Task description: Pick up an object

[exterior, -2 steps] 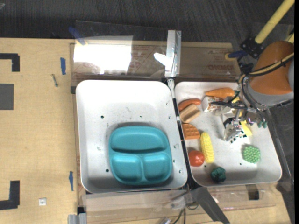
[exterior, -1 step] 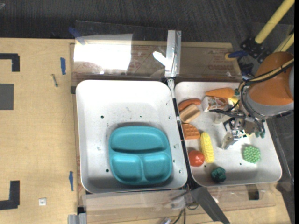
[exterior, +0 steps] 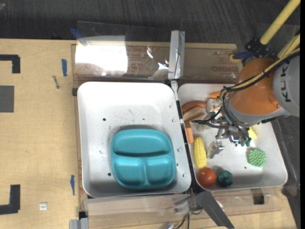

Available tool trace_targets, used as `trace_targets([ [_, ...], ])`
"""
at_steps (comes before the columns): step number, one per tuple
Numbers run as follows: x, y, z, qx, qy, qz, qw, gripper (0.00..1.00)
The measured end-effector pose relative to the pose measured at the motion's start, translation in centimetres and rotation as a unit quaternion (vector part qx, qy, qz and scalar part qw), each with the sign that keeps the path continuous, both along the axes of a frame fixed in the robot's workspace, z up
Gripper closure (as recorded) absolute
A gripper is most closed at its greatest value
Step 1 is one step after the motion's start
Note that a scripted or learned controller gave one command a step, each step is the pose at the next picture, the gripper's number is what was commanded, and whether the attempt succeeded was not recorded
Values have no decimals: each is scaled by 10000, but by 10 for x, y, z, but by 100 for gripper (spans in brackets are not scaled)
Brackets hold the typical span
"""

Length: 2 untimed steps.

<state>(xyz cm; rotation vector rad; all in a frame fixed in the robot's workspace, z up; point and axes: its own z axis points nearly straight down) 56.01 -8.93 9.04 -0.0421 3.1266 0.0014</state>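
Claw (exterior: pixel 217 147) hangs low in the right bin (exterior: pixel 279 168), right of centre frame; whether its fingers are apart or together I cannot tell. Just left lies a yellow corn cob (exterior: pixel 199 152), below it a tomato (exterior: pixel 207 176). A teal divided tray (exterior: pixel 142 158) sits in the left bin (exterior: pixel 95 104).

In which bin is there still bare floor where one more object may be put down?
The left bin has bare floor along its far side, between its back wall and the teal divided tray. The right bin is crowded: corn cob, tomato, green bumpy ball and the gripper. Only its near right corner is bare.
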Motion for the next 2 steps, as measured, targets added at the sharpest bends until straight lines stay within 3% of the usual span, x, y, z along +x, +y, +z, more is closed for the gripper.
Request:
trace_targets([
  [1, 57, -16, -1, -3, 3, -378, 9993, 0],
  [2, 53, -102, 35, -26, 17, 112, 9999, 0],
])
